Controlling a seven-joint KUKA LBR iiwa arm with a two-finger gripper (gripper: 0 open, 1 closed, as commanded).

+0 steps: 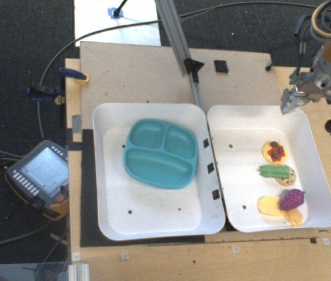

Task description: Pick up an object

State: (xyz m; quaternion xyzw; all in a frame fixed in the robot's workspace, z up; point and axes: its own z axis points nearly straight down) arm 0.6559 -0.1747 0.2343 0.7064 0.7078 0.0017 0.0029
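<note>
Nearest us, in the right bin (317,157), we see purple grapes (292,199) overlapping a yellow piece (269,205), green beans (275,171) half covering a cookie (286,178); the end effector (289,100) hovers at the far rim, grip unreadable; teal tray (160,153) lies left.

The scene is brightly and evenly lit from above — the two white bins (154,227) read nearly blown out, with little surface detail on their floors. Shadows are soft and short: a faint one hugs the teal tray (161,153), well to the left of the jaws, and the food pieces (278,171) below the jaws cast barely any. A pale glare patch sits on the white sheet (116,10) far up and left. The picture is mildly soft overall, coarse in fine detail — the arm (329,45) by the jaws looks slightly blurred. The dark floor (19,34) stays dim and grainy.
</note>
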